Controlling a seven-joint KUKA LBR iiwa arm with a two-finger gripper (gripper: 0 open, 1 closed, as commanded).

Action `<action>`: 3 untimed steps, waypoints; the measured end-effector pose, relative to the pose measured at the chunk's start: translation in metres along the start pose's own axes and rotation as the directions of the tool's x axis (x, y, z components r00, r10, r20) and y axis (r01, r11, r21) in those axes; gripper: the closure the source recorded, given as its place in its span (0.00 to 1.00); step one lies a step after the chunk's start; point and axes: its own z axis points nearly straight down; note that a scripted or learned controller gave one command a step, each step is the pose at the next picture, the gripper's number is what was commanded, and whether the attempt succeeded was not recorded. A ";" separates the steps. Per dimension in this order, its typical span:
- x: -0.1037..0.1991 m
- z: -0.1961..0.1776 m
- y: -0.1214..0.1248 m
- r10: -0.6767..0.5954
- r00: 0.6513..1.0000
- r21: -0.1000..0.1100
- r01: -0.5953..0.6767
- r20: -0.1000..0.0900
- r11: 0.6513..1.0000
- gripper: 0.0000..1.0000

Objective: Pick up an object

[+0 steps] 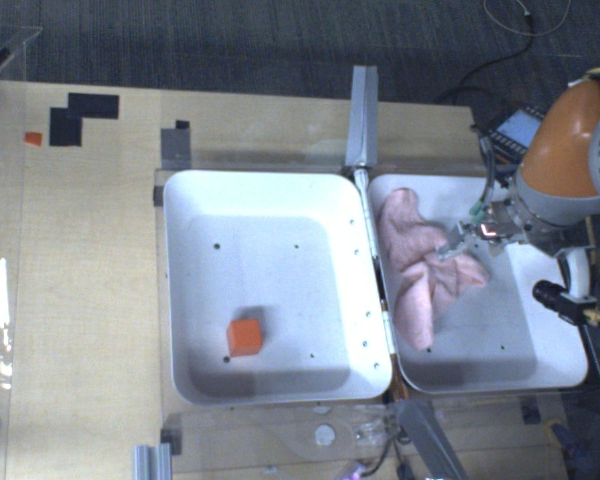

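Bins side by side, one thing in each.

Left bin (190,268) holds a small orange block (245,337) near its front; right bin (540,358) holds a crumpled pink cloth (417,268) along its left side. The gripper (467,243) hangs over the cloth's right edge; whether it grips cannot be told. No legible writing.

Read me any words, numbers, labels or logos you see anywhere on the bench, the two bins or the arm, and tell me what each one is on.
No readable text anywhere.
Black patches on the bench: plain shapes, no lettering.
Small screen behind the arm: too blurred to read.
Orange block, pink cloth, both bins: unmarked.
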 end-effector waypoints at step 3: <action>0.013 0.054 0.018 0.066 0.998 -0.011 -0.066 0.001 0.998 0.00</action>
